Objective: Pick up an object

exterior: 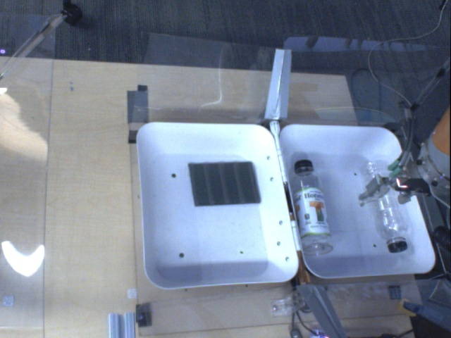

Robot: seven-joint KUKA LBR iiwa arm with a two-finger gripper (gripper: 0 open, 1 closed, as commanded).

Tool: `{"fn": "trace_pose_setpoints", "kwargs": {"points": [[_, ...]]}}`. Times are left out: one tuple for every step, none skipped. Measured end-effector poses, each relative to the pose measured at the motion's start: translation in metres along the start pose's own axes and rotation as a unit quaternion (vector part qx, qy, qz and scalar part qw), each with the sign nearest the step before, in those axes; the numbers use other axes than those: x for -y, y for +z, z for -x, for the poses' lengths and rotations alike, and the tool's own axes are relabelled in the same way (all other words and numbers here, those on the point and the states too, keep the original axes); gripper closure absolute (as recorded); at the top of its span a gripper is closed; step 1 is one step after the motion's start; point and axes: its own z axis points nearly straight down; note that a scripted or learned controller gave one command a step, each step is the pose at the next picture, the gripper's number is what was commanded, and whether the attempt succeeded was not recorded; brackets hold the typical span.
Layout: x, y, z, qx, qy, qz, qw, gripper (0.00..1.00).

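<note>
Two bottles sit in the right bin [338, 136], so the arm has a choice. Just the overhead view to go on: the labelled bottle [312, 208] lies along the bin's left wall, black cap toward 12 o'clock, base toward 6. The clear bottle [390, 220] lies near the right wall, at about 3 o'clock from the first one, with its dark cap down at 6 o'clock. The two are well apart. The left bin [155, 153] just has a dark ribbed pad [224, 184] in it.

The gripper [380, 185] comes in from 3 o'clock and sits over the top end of the clear bottle. Metal fingers show, but they blur into the see-through plastic, so can't tell if they're spread or closed, and nothing says the bottle is actually caught yet.

Looks like the approach or grasp step on the clear bottle. To do it well, the arm should probably centre over the bottle's body rather than its end, turn the fingers across the short width, and go low enough to straddle it. A round, slick bottle will likely roll or squirt out if pinched off-centre, and the right wall leaves little room on that side. A slow close, then a straight lift, seems the safest bet.
</note>
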Motion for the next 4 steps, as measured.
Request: {"fn": "trace_pose_setpoints", "kwargs": {"points": [[-0.027,0.061,0.029,0.000,-0.085,0.000,0.9963,0.00],[-0.043,0.024,-0.044,0.001,-0.208,0.003,0.9781,0.00],[-0.061,0.107,-0.026,0.013,-0.204,0.014,0.9788,0.00],[-0.090,0.136,-0.032,0.018,-0.177,0.009,0.9841,0.00]]}}
